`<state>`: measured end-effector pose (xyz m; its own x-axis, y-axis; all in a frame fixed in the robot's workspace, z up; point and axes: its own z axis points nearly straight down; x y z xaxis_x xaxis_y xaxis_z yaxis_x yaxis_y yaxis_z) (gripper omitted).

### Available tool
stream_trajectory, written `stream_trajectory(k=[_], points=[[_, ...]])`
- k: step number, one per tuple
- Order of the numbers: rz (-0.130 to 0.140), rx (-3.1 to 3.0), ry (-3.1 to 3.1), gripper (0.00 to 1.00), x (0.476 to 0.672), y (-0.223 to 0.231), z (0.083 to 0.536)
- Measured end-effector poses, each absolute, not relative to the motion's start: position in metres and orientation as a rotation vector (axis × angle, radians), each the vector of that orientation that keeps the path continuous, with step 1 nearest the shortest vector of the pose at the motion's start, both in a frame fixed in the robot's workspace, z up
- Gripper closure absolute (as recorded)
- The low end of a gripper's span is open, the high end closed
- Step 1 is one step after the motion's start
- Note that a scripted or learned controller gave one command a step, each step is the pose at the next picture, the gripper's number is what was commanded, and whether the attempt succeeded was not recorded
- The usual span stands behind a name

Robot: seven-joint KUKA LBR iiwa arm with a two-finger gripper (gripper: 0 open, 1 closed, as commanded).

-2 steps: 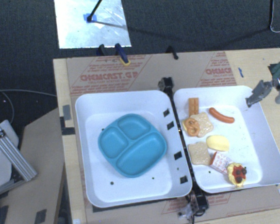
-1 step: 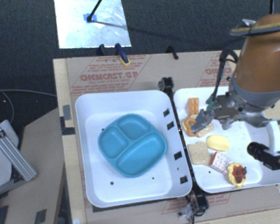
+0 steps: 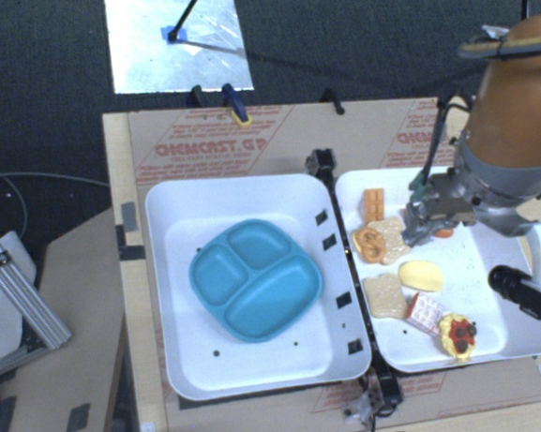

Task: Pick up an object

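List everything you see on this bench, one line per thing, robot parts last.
white bins: 2, white, side by side on the bench
divided plate: 1, blue, three compartments, middle of the left bin
orange stick: 1, orange, top of the right bin
pretzel: 1, tan, right bin, near the divider
pale slice: 1, whitish, beside the pretzel, under the gripper
yellow lump: 1, pale yellow, middle of the right bin
bread slice: 1, beige, right bin, below the pretzel
red-and-white block: 1, right bin, near the front
yellow-and-red piece: 1, front of the right bin
arm: 1, grey and orange, over the right bin
gripper: 1, dark, low among the food, finger state unclear
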<state>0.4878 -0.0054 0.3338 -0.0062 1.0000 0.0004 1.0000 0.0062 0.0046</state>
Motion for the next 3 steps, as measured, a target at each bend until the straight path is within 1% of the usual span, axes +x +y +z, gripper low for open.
stream_trajectory(k=[1, 2, 3], points=[[0.000, 2.222, 2.221, 1.00, 0.487, -0.021, 0.294], [-0.005, 2.218, 2.232, 1.00, 0.486, 0.015, 0.227], [0.011, 2.206, 2.233, 1.00, 0.487, 0.089, 0.287]])
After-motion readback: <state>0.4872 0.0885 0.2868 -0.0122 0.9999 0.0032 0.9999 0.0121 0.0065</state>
